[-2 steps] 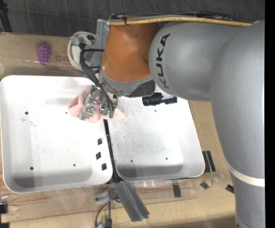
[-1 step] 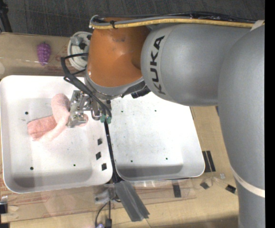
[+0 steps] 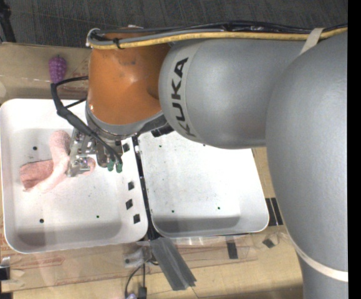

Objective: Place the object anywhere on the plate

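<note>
Item: pink object (image 3: 43, 167), lying in the left bin (image 3: 18, 229), toward its left wall and mid-depth. We read it as soft and limp: a broad, fuzzy-looking lobe at the left, a paler arm running up and right toward the gripper (image 3: 93, 161). We judge it light, yielding, unlikely to break, and liable to sag or drape when lifted. Best hold, in our judgement: the thicker left lobe, where there is bulk to pinch; the thin arm may slip out. The gripper hangs low over the object's right end, just beside or touching it; we cannot tell which, nor how the gripper is set. Also listed: the right bin (image 3: 230, 223); a small purple item (image 3: 57, 68) on the desk (image 3: 24, 61) beyond the left bin. We make out no plate.
</note>
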Tool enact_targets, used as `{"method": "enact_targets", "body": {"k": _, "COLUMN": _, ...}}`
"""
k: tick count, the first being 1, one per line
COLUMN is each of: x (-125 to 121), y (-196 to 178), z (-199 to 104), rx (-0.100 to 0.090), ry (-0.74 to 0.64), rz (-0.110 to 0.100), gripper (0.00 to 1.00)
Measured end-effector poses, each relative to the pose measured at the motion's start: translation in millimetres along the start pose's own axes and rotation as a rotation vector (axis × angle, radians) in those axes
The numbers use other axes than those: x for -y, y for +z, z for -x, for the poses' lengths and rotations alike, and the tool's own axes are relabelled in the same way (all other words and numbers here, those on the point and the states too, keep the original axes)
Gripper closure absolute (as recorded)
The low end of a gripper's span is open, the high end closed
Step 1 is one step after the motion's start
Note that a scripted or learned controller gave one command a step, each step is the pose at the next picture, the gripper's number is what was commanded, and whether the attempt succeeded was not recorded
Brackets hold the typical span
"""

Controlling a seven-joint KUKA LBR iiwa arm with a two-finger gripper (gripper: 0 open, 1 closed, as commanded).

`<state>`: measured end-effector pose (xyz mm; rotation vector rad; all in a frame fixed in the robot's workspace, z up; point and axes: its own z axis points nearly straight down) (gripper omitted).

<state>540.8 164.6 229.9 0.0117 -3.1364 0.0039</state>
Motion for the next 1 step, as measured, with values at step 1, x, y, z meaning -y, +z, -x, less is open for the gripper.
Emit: {"method": "enact_targets", "body": {"k": 1, "x": 0.3, "y": -0.3, "z": 0.2, "rx": 0.000, "ry": 0.001, "rz": 0.000, "gripper": 0.00}}
